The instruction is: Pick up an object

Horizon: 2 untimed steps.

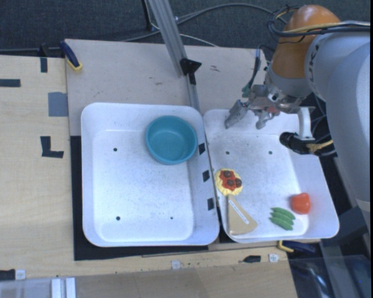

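Note:
My gripper (247, 118) hangs over the far edge of the right bin (261, 160), its two fingers spread apart with nothing between them. In that bin, a toy pizza slice (235, 200) lies near the left wall, with a round yellow and red end and a tan wedge. A green pea pod (282, 218) rests near the front right, and a small red-orange tomato-like piece (301, 203) sits beside it. A blue bowl (171, 139) stands upright in the far part of the left bin (124, 197). All of these lie well clear of the gripper.
A slanted metal pole (171, 33) rises from the divide between the bins at the back. A black cable connector (295, 142) hangs over the right bin's far right rim. Tan board and black tape marks lie to the left.

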### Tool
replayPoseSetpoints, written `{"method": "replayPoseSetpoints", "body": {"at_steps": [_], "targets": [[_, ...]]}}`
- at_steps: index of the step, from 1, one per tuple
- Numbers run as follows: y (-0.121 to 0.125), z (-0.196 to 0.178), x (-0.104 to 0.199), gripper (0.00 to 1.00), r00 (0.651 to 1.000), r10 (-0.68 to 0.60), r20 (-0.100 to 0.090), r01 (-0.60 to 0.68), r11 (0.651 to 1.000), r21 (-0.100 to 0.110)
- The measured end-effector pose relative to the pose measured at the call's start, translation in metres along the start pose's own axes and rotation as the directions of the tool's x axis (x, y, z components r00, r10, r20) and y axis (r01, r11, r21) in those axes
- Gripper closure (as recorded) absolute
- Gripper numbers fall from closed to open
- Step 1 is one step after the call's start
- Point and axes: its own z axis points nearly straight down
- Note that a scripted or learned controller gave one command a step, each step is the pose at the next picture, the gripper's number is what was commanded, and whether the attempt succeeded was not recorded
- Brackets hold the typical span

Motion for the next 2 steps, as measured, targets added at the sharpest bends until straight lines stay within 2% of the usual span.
{"method": "replayPoseSetpoints", "body": {"at_steps": [1,2], "targets": [[0.004,0.05,0.009,0.0,1.0,0.0,0.0,0.0,1.0,0.001],[0.004,0.081,0.009,0.0,1.0,0.0,0.0,0.0,1.0,-0.002]]}}
